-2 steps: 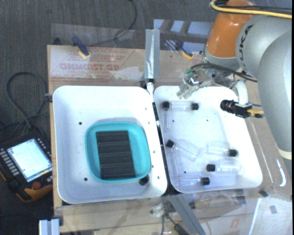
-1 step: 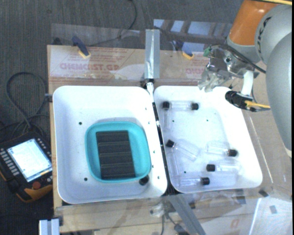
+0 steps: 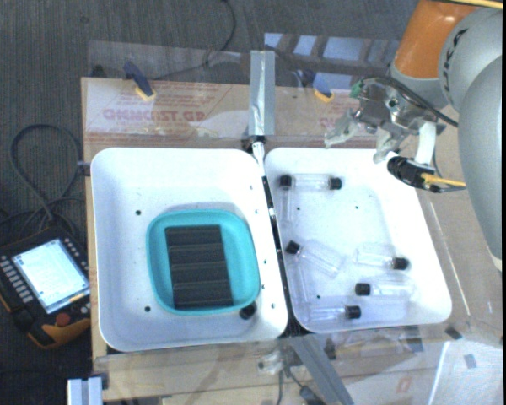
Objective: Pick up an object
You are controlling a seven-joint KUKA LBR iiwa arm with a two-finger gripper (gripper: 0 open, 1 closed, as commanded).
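Note:
Several clear vials with black caps lie in the right bin (image 3: pixel 422 226): a capped pair (image 3: pixel 309 181) along the far side, one (image 3: pixel 318 257) near the middle, one (image 3: pixel 376 257) to its right, and two (image 3: pixel 384 289) (image 3: pixel 329 314) near the front. My gripper (image 3: pixel 359 144) hangs above the right bin's far rim, at the back right, well apart from the vials. It looks open, with nothing between its fingers.
The left bin (image 3: pixel 118 192) holds a teal tray (image 3: pixel 204 261) with a dark ribbed insert, and a small black cap (image 3: pixel 247 311) by its front right corner. A metal divider post (image 3: pixel 261 95) stands behind the bins. A teach pendant (image 3: pixel 42 281) lies left of the bench.

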